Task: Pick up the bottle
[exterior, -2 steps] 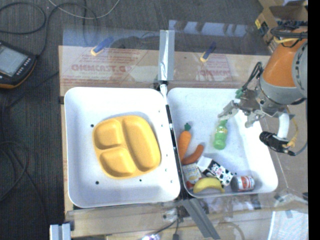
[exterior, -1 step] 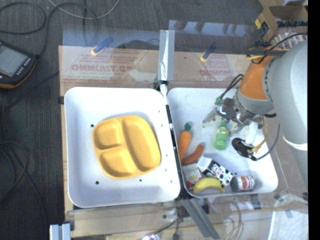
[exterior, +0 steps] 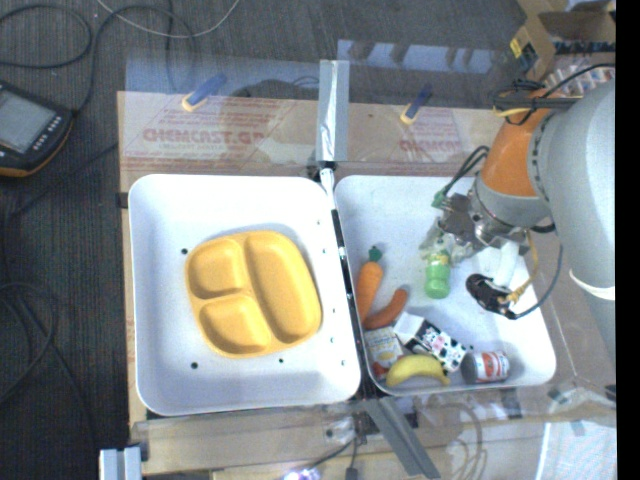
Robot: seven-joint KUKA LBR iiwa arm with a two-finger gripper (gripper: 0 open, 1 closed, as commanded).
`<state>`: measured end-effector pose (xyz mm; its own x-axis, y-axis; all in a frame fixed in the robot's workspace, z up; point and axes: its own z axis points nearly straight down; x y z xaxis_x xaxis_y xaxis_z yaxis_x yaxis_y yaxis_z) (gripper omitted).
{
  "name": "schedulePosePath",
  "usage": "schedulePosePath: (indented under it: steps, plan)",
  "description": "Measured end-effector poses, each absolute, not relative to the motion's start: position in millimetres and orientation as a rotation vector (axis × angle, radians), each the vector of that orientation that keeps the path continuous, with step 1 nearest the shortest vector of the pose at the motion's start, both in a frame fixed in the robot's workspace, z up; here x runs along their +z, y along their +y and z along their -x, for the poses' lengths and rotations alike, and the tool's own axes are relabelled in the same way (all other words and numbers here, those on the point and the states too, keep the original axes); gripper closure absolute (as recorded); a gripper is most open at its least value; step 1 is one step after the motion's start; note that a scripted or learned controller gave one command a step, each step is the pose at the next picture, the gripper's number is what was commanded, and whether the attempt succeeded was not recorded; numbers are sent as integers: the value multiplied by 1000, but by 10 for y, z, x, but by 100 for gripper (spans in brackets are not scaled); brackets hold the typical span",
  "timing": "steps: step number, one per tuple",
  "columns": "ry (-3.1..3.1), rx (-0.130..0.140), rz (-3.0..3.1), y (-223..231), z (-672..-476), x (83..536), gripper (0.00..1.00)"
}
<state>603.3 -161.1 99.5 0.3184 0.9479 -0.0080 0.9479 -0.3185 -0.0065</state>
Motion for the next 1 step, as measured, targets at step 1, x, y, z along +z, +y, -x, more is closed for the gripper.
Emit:
schedulePosePath:
  steps: [1]
  plan:
    - [-1991, 8, 2427, -1676, -6281, 1994, 100]
